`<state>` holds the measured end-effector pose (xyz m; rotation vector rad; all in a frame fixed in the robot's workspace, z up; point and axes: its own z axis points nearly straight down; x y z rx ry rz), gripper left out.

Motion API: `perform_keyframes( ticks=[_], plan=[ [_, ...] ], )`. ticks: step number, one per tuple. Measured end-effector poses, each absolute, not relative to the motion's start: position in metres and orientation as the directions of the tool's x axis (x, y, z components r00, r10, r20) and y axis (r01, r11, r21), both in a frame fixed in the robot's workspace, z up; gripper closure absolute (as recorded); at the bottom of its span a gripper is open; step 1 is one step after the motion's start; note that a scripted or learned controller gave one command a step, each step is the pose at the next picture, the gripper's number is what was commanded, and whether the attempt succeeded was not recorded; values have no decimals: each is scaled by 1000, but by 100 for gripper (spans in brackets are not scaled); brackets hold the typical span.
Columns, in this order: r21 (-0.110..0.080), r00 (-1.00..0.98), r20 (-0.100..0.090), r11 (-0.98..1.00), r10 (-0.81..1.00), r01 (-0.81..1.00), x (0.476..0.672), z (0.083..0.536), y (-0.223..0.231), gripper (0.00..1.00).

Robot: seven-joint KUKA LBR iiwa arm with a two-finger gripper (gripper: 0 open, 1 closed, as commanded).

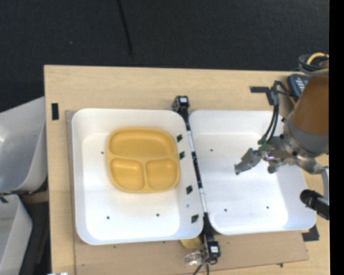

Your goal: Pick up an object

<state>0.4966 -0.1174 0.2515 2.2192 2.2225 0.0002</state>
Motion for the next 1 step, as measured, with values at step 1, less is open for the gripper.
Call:
perform_keyframes(
  ticks=[1],
  plan=[
    [2, -2, -1, 2, 1000, 1000, 497, 262, -118, 100]
  ],
)
